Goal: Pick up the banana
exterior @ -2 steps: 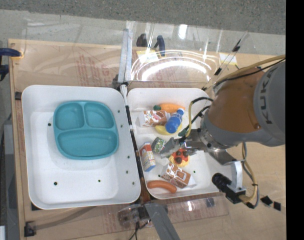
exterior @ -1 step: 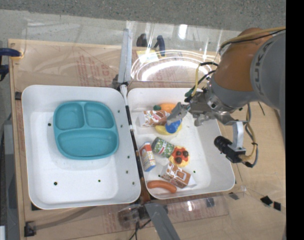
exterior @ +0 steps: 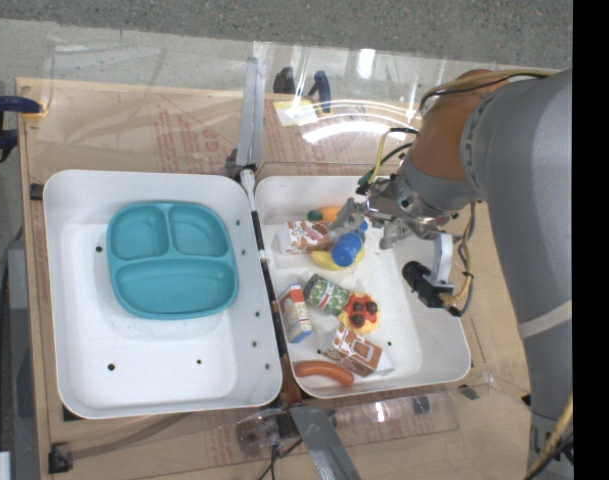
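Observation:
The banana (exterior: 327,260) is yellow and lies near the middle of the right bin (exterior: 439,353), partly covered by a blue bottle-like item (exterior: 348,247) that rests on its right end. My gripper (exterior: 367,226) hangs just above and to the right of both. Its two grey fingers (exterior: 344,215) are spread open, with nothing held between them. An orange-and-green carrot-like toy (exterior: 327,212) sits just left of the fingers.
The right bin also holds a snack packet (exterior: 306,234), a green can (exterior: 326,293), a small bottle (exterior: 296,314), a yellow piece with berries (exterior: 361,311), another packet (exterior: 356,349) and a sausage (exterior: 324,372). A teal divided plate (exterior: 171,259) lies in the left bin (exterior: 84,368).

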Controlling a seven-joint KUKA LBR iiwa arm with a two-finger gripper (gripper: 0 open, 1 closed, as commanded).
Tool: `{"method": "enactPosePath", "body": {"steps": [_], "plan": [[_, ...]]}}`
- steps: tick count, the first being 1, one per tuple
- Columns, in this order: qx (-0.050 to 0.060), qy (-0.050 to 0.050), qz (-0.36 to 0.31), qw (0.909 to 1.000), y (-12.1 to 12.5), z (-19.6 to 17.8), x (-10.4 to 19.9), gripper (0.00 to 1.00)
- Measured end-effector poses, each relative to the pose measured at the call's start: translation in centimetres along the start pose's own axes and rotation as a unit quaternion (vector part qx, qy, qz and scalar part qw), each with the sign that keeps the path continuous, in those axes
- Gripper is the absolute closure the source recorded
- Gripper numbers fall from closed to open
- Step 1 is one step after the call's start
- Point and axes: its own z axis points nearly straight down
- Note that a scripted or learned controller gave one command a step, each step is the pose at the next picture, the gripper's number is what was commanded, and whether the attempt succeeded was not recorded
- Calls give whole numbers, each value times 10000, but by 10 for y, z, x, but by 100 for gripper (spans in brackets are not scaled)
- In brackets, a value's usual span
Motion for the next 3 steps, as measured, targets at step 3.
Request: {"method": "enactPosePath", "body": {"steps": [3], "plan": [[-207, -42, -922, 9955, 1, 38, 6, 0]]}}
